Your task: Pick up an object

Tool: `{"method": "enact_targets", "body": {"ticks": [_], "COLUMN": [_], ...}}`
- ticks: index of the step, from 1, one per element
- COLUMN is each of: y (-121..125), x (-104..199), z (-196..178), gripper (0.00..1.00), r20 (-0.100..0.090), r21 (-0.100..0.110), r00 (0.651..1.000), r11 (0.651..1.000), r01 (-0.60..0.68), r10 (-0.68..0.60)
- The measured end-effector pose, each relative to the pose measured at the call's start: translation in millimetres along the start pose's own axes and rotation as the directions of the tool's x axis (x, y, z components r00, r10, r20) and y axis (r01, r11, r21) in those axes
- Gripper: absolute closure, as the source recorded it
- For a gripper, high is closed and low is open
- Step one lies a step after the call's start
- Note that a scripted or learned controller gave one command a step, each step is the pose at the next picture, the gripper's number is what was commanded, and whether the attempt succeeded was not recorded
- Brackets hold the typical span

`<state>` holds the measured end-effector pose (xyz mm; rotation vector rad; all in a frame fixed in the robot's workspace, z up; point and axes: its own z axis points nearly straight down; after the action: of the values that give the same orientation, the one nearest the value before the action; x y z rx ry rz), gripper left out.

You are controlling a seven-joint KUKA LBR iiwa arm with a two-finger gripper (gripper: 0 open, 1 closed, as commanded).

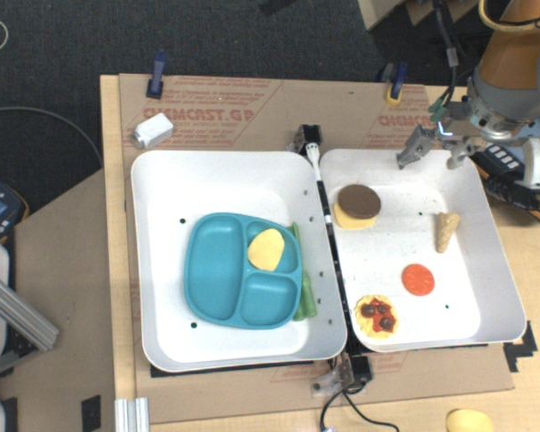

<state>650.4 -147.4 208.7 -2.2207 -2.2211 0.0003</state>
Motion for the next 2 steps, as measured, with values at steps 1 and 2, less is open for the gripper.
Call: {"method": "enact_targets", "body": {"ticks": [1,2], "y": [-75.5,-135.0], "x": [-26.5,-44.5], "z": [81.4,25.3], "gripper": [0.00,0.00], "r20": [-0.003,0.000], "r21": [0.010,0.002], "r00": [1.000,1.000], "r11": [1.000,1.000], "r01": [-0.004,-0.004], "r10": [0.004,0.004]}}
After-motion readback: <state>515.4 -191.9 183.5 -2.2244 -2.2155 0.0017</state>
